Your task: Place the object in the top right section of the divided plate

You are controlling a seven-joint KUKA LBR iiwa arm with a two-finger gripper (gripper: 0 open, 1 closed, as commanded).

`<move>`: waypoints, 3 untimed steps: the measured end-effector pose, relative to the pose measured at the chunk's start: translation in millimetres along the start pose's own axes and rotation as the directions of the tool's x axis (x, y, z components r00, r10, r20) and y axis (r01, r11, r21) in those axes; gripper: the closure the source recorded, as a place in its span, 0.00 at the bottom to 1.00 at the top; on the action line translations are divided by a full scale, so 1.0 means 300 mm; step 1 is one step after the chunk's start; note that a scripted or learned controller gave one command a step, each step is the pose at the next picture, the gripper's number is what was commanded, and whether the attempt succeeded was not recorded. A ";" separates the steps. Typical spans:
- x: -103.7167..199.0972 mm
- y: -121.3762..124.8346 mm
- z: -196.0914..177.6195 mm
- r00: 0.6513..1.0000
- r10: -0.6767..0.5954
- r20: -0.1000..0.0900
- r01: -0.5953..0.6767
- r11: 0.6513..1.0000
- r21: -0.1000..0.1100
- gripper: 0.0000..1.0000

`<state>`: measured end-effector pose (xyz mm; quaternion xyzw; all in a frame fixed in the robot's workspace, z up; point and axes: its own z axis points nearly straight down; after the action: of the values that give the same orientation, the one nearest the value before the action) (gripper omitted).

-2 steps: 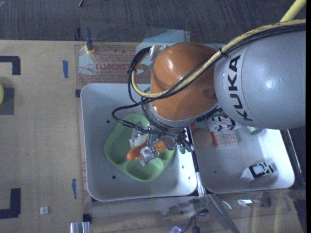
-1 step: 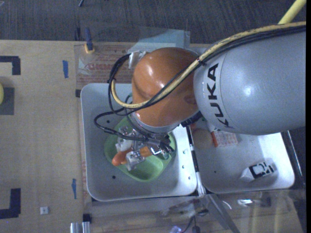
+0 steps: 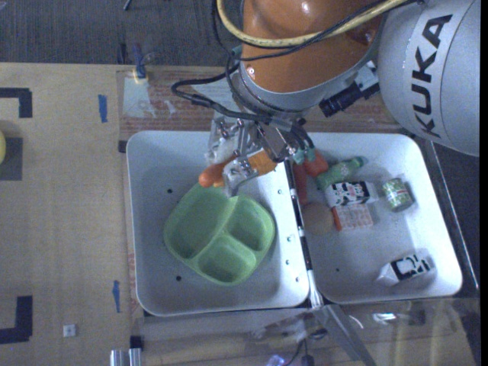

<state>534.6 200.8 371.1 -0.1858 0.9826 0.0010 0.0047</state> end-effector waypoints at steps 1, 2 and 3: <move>0.096 0.040 0.476 0.998 0.070 -0.006 -0.070 0.998 -0.001 1.00; 0.223 -0.150 0.900 0.972 0.236 -0.001 -0.236 0.972 0.000 1.00; 0.073 -0.058 0.920 0.891 0.455 0.001 -0.455 0.891 0.005 1.00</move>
<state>522.9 177.6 95.0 0.0491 0.9988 -0.0003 0.0050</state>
